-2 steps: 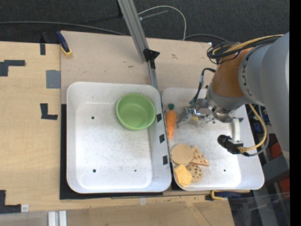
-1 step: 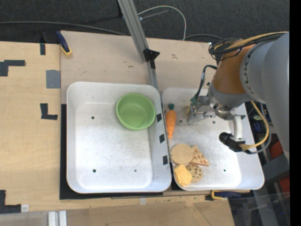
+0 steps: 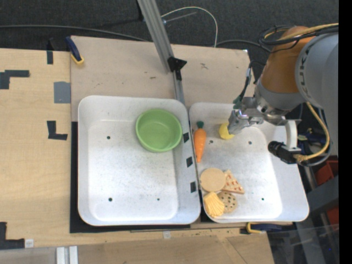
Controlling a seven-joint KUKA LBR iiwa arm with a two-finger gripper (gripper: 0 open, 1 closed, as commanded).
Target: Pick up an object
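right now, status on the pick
Gripper low in right bin, at the small yellow piece. Grasp unconfirmed. Toy carrot close by on the left, not touching.

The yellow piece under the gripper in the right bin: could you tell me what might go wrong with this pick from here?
1. The yellow piece is small and sits partly under the gripper, so an off-centre close may knock it away.
2. It lies near the right bin's back wall, which the gripper might strike.
3. The carrot lies just beside it and could get nudged if the piece slides.
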